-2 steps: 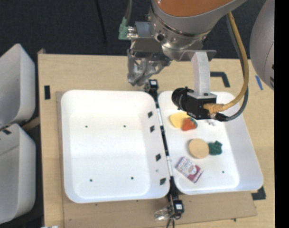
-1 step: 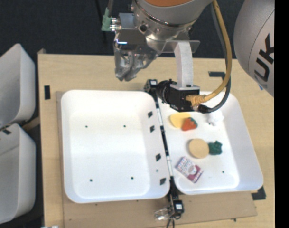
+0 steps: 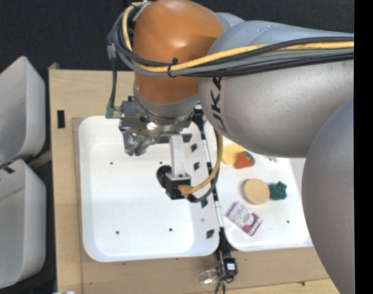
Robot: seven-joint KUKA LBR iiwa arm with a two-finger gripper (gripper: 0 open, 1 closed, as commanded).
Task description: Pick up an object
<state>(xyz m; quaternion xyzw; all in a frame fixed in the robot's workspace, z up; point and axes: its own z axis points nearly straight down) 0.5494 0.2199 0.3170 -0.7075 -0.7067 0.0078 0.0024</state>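
Hanging over the table (image 3: pixel 67 164), I am pictured with my gripper (image 3: pixel 136 144) low above the bin on the view's left (image 3: pixel 113 225), well apart from anything worth picking. Nearest the camera, in the bin on the view's right (image 3: pixel 278 241), a pink-and-white packet (image 3: pixel 243 218) lies flat near the front wall, turned cornerwise. Just behind it rests a round tan disc (image 3: pixel 256 191), with a dark green piece (image 3: pixel 278 190) touching or almost touching it on the side away from me. Farther back, a red strawberry-like piece (image 3: pixel 244 160) sits against a yellow piece (image 3: pixel 231 153) that my arm partly covers. All five lie loose and scattered, seemingly so that each can be taken singly. My gripper points down at bare white floor across the rims where the bins meet. Whether it is spread or closed I cannot tell, as my wrist hides it. In my judgement the pick is not yet begun. The next move calls for crossing to the other bin, where the disc offers the flattest target.
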